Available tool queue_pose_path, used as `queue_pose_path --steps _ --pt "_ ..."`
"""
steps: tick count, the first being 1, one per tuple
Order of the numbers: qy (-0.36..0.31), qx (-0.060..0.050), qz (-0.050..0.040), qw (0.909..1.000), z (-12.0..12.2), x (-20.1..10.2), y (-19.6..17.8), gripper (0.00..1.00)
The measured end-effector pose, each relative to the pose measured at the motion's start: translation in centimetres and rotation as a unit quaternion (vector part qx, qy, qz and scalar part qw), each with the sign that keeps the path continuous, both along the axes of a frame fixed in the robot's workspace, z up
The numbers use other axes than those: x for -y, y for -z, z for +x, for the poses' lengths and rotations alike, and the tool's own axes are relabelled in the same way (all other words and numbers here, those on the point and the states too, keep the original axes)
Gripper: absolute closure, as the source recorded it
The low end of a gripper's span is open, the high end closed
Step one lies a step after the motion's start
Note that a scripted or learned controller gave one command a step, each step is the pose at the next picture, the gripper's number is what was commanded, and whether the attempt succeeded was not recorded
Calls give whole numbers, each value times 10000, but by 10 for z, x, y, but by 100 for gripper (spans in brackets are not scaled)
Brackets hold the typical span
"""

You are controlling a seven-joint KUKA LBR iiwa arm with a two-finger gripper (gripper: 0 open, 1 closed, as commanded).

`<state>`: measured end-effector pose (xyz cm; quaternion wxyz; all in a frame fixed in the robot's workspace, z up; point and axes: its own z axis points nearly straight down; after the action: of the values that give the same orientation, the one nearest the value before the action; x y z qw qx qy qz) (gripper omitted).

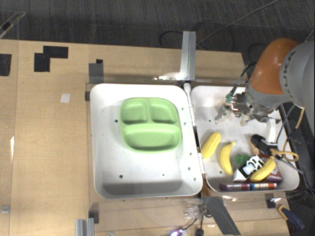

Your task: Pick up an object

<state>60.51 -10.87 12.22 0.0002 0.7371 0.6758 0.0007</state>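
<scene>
Poised over the right bin's [206, 100] upper part, the gripper [235, 107] is seen carrying nothing, so no pick is judged done; bananas [226, 157] lie untouched below it.

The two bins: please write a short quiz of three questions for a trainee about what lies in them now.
1. True or false: the green tray lies in the left bin.
2. Which thing lies nearest the divider between the bins? A) corn cob B) markers C) black-and-white box
3. Fill in: the arm is above the ____ bin.

Key
1. True. It has three compartments and sits toward the far side.
2. A. The cob lies just right of the divider; the markers run along the near wall.
3. Right. The gripper is over its far part, away from the two bananas.
</scene>
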Motion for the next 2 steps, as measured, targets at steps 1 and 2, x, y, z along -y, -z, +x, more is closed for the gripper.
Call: queue_pose_path --steps 1,2 --pt "-811 88 -22 9967 -35 -15 31 0" --pt "-825 109 3 9965 -33 -18 19 100"
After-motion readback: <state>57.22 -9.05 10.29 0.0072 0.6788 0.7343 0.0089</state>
